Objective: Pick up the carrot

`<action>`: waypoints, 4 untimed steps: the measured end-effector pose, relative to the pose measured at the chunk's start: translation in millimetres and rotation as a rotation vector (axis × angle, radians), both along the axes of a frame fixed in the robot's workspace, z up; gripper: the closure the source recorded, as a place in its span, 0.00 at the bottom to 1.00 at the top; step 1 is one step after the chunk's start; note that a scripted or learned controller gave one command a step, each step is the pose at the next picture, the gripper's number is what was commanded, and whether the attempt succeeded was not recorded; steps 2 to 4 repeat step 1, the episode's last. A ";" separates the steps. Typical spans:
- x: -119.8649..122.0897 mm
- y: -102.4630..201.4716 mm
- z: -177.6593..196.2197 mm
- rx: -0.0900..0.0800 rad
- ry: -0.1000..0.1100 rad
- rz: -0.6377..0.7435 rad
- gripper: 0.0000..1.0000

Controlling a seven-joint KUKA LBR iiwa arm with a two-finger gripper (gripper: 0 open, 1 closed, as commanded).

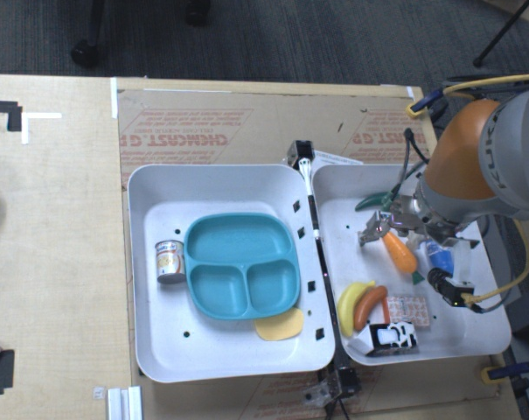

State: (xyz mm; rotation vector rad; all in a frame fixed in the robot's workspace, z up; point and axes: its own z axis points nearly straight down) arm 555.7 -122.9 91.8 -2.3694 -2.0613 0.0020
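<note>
Front edge: black-and-white box [393, 337] lies nearest the camera, at the near rim of the right bin [483, 318].
Carrot: the carrot [400, 253] lies orange and slanted on the floor of the right bin, its upper end just at my end effector [379, 229], its lower end pointing toward the near right.
End effector: it hangs over the upper middle of the right bin, touching or just above the carrot's upper end; I cannot tell whether it is apart or together, and I do not see the carrot clamped in it.
Arm: my grey arm with its orange band [461, 160] reaches in over the right bin's far right side.
Right bin: besides the carrot, it holds a banana [349, 302] with a hot dog [369, 308] against it, a pink patterned packet [411, 309] beside those, a blue item [439, 258] just right of the carrot, and something green [372, 202] near the far wall.
Left bin: the left bin [150, 331] holds a teal divided plate [242, 265], a small can [170, 261] upright just left of it, and a flat yellow piece [279, 325] at the plate's near edge.
Desk: both bins sit on cardboard [212, 129] laid on the desk [45, 261].
</note>
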 end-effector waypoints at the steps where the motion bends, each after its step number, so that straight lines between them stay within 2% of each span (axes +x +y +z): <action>1: 1.1 -1.1 9.2 -0.001 -0.001 -0.006 1.00; 4: 1.1 -1.1 9.2 -0.001 -0.001 -0.006 1.00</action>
